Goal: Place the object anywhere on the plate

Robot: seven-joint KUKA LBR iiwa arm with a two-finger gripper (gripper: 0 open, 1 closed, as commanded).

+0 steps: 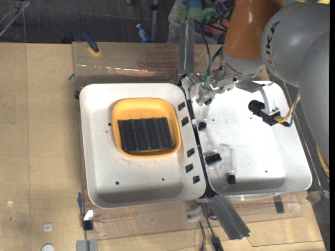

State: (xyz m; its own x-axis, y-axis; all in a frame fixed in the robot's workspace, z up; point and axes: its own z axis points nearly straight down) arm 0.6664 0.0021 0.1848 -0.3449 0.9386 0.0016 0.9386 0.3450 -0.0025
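Object, a dark ribbed slab [145,134], already lay across the yellow plate [121,111] in the left bin [94,182]; the gripper [209,88], at about two o'clock from it, needed only a clean retreat; its state I could not tell

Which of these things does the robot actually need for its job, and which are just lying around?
Job:
- plate, left bin
- black ridged object, lying on it
- end effector

Lying about:
- blue clamp
- clutter of toys behind

Plate [146,107]: orange-yellow. Object [145,134] on it: black, ribbed in parallel stripes. Bins [99,156]: white, small black dots. Arm [293,41]: grey, orange band. Bench [36,140]: pale wood.
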